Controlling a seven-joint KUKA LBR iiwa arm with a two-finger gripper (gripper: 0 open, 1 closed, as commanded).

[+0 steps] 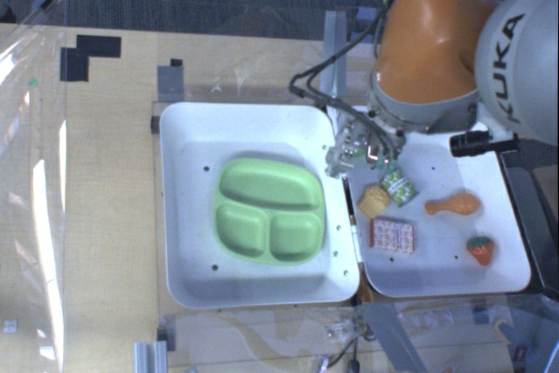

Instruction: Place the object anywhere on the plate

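Green plate, three compartments, sat mid-frame in the left bin; nothing on it, so the task was not done yet. Plate lay flat and roughly centred, presumably so a drop from above would land anywhere on it.

Right bin held the loose items, lower right of frame: green packet, tan lump just beside it, red patterned box below those, orange drumstick-shaped toy further right, strawberry near the lower right corner. Items were spread apart, probably to leave room for a pick.

Gripper hung at frame centre-right, over the divide between the bins, just above and left of the packet and lump. Cannot tell its opening; metal parts and cables cluttered that spot, and nothing could be made out in its hold. The orange wrist band and grey arm bulked over the upper right, blocking the top of the right bin.

Which object was meant is unclear; judging by position, the packet or lump were nearest. Likely stage: about to pick, or carrying over to the plate — cannot tell which. Risk: bin walls between gripper and plate.
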